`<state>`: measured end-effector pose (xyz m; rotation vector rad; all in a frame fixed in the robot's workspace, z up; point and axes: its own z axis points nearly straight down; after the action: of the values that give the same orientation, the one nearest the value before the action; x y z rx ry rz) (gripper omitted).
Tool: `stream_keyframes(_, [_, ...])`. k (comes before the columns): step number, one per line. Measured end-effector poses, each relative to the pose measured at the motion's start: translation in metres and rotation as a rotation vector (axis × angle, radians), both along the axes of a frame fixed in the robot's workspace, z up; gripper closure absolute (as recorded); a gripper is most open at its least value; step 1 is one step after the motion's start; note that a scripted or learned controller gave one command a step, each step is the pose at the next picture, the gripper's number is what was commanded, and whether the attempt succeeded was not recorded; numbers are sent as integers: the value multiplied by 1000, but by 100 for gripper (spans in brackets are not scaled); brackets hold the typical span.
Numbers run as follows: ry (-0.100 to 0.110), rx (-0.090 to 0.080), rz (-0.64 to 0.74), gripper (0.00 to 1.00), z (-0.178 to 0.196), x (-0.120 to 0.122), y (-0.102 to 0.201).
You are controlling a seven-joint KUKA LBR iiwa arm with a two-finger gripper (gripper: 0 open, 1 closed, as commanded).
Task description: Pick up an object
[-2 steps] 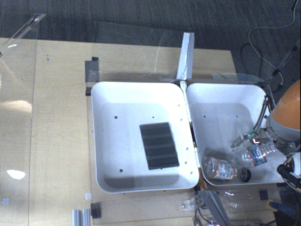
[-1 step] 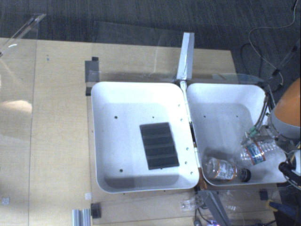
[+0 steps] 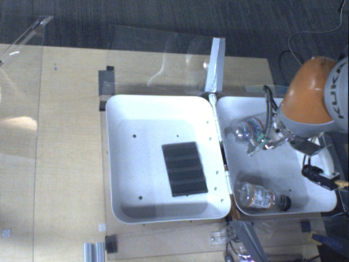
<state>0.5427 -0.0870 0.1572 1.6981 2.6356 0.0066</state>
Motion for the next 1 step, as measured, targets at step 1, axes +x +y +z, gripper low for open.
stream_keyframes(1, [0,0,0,0,0,0,0])
